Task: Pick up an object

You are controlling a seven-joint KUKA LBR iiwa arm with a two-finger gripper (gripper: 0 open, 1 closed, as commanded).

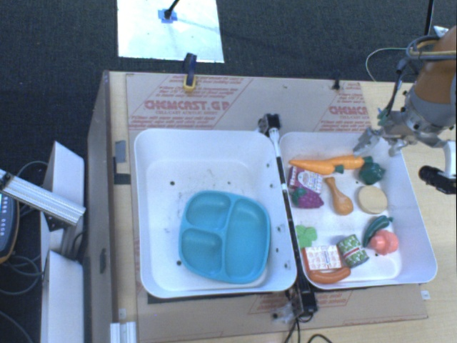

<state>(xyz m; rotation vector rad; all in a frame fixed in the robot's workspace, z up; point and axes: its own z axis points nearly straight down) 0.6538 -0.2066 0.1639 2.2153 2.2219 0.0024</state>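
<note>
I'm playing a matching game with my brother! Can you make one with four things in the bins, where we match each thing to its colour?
Things:
1. divided plate
2. carrot
3. grapes
4. round cookie

Colours:
A. purple
B. cream
C. blue
D. orange

Pairs: 1-C, 2-D, 3-A, 4-B
</note>
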